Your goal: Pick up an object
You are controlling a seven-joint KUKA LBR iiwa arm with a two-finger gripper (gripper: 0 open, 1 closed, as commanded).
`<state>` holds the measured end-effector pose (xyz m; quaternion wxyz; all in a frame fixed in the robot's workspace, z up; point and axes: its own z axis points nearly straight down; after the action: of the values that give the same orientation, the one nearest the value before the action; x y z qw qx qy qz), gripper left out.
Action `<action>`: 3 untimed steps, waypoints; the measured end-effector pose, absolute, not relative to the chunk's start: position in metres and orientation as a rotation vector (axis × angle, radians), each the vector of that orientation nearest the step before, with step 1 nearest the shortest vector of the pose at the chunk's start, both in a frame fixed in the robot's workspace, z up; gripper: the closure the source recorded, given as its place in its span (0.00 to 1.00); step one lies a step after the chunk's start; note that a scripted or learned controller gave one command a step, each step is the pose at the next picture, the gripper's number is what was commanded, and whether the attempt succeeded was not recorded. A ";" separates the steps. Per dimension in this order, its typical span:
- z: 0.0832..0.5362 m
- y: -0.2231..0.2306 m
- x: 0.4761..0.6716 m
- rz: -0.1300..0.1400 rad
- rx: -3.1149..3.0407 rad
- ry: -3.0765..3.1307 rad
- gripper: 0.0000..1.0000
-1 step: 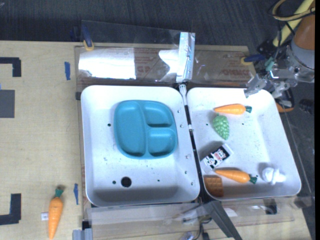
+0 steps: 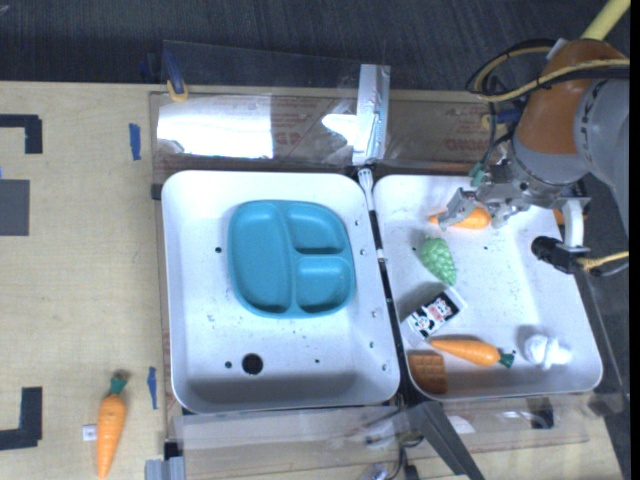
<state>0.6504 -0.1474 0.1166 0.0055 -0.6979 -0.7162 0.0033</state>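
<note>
My gripper (image 2: 478,206) is low over the back of the right bin (image 2: 575,313), under the arm's orange band. A small orange toy (image 2: 470,219) lies directly beneath it, partly covered by it. Closer to the front of that bin lie a green knobbly piece (image 2: 437,259), a black and white carton (image 2: 433,314), a carrot (image 2: 470,350), a small white item (image 2: 545,348) and a brown waffle-like piece (image 2: 427,369).
The left bin (image 2: 200,348) holds a blue divided plate (image 2: 292,257). Another toy carrot (image 2: 110,423) lies on the bench at the front left, outside the bins. Cables hang by the arm at the right bin's far right side.
</note>
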 end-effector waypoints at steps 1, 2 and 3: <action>0.086 -0.106 0.630 -0.003 -2.266 -2.180 0.00; 0.087 -0.097 0.563 -0.004 -2.262 -2.182 0.00; 0.087 -0.097 0.563 -0.005 -2.263 -2.183 0.00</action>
<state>0.5631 -0.0972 0.0872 -0.0012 -0.7197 -0.6943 -0.0016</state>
